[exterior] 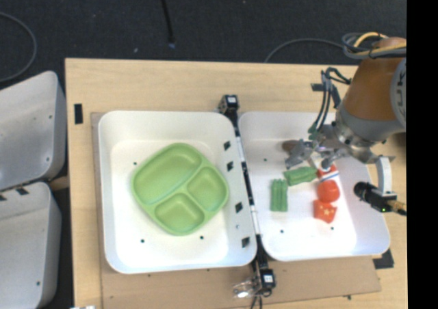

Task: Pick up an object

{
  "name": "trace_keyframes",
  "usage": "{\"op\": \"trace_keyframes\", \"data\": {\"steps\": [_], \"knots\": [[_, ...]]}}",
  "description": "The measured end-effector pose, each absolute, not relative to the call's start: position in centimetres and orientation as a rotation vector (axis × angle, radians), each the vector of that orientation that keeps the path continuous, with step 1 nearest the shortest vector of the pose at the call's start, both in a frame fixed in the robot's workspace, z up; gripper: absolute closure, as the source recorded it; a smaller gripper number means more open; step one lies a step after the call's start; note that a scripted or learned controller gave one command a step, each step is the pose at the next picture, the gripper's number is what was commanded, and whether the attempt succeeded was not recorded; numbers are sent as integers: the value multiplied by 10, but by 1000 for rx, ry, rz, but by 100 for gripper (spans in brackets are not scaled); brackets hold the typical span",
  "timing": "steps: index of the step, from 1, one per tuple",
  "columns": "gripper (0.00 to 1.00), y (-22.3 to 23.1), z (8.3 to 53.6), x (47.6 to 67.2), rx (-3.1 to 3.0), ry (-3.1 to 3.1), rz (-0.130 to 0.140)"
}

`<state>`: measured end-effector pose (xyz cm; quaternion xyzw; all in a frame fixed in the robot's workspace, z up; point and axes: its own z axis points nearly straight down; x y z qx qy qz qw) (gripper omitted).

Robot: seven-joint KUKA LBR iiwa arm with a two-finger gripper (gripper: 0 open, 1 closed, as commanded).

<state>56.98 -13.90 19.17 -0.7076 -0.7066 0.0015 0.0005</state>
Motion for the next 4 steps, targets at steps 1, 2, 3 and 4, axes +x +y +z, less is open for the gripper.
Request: {"op": "trace_keyframes", "data": {"steps": [1,2,3,4], "knots": [[0,-142,132,562,-2222,-2218,5],[100,-144,146,564,-2232,-2216,-1],[100,-155,195,565,-2232,-2218,-3],[100,-156,204,566,-2232,-2215,-2]]}}
